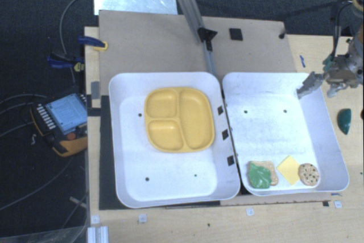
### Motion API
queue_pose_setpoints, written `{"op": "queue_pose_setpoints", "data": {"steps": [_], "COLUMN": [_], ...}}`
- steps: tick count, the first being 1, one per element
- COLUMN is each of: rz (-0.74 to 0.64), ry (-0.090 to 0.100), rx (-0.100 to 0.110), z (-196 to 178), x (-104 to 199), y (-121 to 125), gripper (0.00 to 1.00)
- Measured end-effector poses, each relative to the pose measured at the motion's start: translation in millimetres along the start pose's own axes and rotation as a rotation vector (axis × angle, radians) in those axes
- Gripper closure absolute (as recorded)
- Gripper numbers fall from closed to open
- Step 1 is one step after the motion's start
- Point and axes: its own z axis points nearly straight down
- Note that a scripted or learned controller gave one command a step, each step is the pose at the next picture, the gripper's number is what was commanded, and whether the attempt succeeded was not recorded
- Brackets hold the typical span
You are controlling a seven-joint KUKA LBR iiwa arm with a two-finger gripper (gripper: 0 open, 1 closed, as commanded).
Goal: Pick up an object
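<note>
Two shallow white bins sit side by side on the tabletop [170,42]. The left bin [128,179] holds a yellow divided plate [179,119] in its upper middle. The right bin [273,116] has three items in a row along its lower edge: a green-topped piece of toast [261,174], a yellow cheese slice [288,169] and a round cracker [308,174]. The tool [311,85] hangs over the right bin's upper right corner, well apart from them; I cannot tell how it is set.
</note>
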Motion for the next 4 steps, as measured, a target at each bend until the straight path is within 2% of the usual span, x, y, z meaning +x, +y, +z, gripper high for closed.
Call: {"op": "queue_pose_setpoints", "data": {"steps": [1,3,4], "rz": [-0.003,0.003,0.002], "ry": [0.001,0.0,-0.001], "rx": [0.003,0.002,-0.004], "z": [49,133,119], "x": [9,7,7], "y": [4,12,13], "gripper": [0.0,0.0,1.0]}}
